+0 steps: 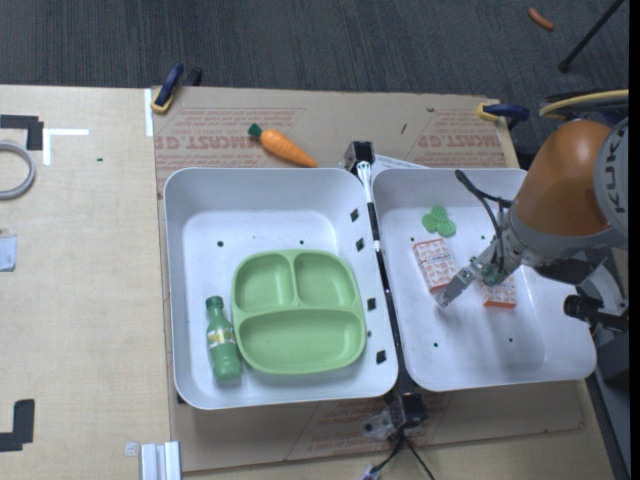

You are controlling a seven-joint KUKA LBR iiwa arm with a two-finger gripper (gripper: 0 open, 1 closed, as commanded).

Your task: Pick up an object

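Perhaps two cards [434,264] — gripper [462,286] beside one.

Things to pick up in the two white bins

Left bin: a green plate [298,313] with three parts lies flat in the middle, and a small green bottle [222,339] lies on its side just left of it. Right bin, upper left part: a small green leafy thing [438,221] and, below it, a red and white packet [434,265] lying flat

End effector [468,280] low, arm angled leftward
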